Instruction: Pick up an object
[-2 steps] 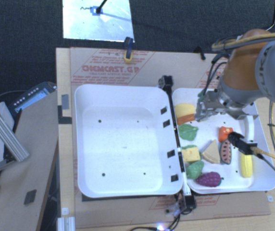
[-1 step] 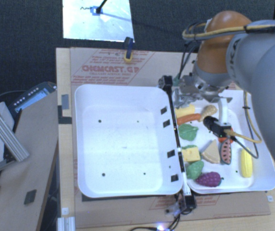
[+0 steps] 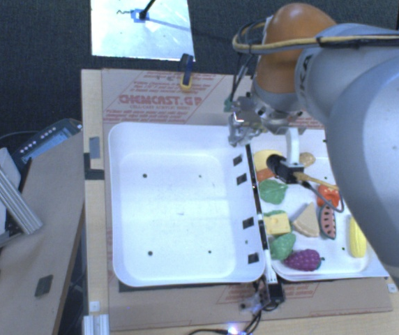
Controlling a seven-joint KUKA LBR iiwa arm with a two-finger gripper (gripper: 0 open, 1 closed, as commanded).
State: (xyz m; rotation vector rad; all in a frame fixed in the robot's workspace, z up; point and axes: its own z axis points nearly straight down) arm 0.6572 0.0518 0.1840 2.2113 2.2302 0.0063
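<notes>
You're not done: nothing's lifted, toy foods like the purple grapes (image 3: pixel 303 259) and watermelon slice (image 3: pixel 327 223) sit in the right bin (image 3: pixel 325 271), and the jaws' state above its far edge can't be told.

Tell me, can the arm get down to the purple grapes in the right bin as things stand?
Probably yes. The purple grapes lie uncovered at the right bin's near edge, nothing on top; only a green piece touches them on one side.

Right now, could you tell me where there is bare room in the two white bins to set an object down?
The left white bin has bare floor from its rim to the black-clipped divider. The right white bin is crowded: purple grapes, yellow cheese wedge, watermelon slice and green leaf lie close together.
</notes>
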